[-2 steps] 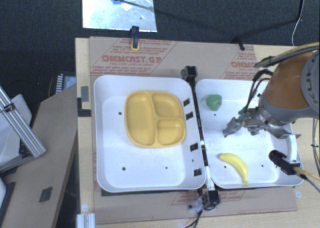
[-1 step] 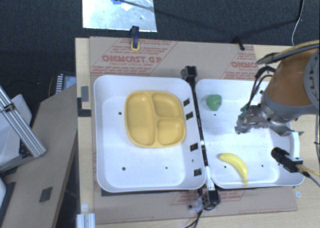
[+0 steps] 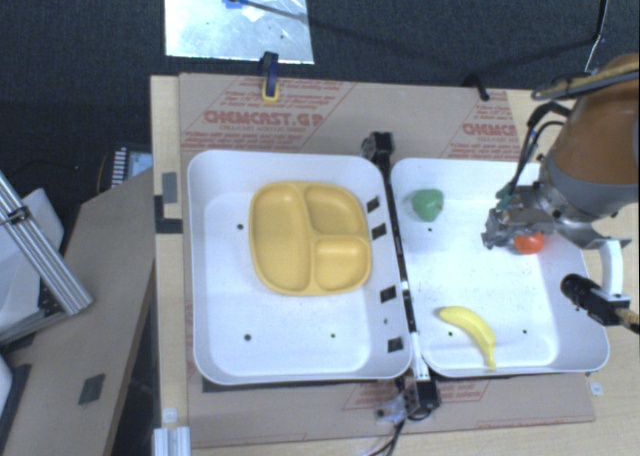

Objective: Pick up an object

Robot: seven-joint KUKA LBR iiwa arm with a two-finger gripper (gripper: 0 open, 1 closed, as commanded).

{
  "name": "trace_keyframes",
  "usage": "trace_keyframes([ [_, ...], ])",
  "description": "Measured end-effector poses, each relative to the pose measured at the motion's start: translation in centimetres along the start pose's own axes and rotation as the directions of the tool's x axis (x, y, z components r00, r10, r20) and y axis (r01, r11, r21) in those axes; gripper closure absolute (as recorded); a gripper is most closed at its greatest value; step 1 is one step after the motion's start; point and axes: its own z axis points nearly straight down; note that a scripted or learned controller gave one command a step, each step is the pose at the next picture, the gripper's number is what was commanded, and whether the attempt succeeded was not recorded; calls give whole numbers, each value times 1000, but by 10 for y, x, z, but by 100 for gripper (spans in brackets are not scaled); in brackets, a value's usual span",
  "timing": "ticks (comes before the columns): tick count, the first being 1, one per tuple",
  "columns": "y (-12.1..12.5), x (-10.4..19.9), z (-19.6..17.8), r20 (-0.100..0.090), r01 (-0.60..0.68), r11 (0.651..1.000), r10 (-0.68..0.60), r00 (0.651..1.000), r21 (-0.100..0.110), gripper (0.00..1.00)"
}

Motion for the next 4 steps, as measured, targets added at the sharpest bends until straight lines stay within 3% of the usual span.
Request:
trace_keyframes([
  [1,2,0,-54,0,0,1000,0,1000,0,100],
  [4,66,134,-35,-3,5,1000,-5,1000,5,100],
])
